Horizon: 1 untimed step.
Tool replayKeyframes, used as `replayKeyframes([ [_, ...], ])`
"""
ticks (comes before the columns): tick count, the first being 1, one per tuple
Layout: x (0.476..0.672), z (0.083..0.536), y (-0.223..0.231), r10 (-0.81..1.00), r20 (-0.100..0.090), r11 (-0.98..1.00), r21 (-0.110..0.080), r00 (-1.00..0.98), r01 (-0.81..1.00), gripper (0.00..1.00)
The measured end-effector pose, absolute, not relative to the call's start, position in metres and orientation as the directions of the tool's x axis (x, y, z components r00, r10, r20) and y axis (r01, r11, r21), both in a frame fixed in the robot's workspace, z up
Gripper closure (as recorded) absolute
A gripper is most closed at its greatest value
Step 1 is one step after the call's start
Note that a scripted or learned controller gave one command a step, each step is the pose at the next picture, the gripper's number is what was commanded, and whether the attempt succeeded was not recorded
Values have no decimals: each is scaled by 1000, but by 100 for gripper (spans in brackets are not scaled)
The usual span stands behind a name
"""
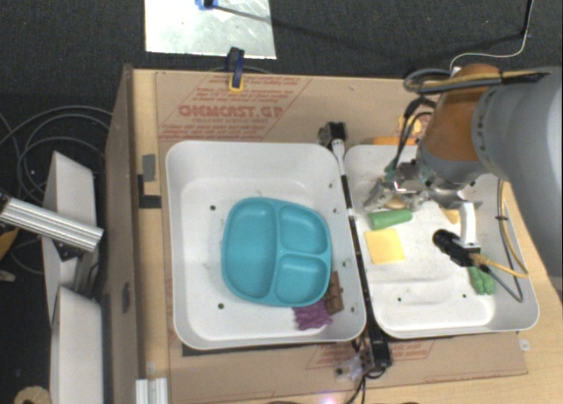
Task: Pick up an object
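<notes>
Over the right bin (510, 314), the gripper (393, 189) hangs low just above a green stick (390, 216) beside a yellow square (385, 247), so it seems ready to grab, and I cannot tell if its jaws are apart, but next they must squeeze.

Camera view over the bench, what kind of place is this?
Probably a robotics lab test bench: a grey arm reaches over two white bins set on cardboard, holding a blue divided plate and small toy-like items, with loose cables around.
</notes>
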<state>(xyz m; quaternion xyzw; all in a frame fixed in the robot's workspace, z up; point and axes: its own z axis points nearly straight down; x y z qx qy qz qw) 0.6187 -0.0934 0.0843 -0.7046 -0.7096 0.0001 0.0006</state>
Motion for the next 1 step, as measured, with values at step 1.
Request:
replayKeyframes([
  [1,555,84,-99,1000,1,-1,-5,1,1000,0],
])
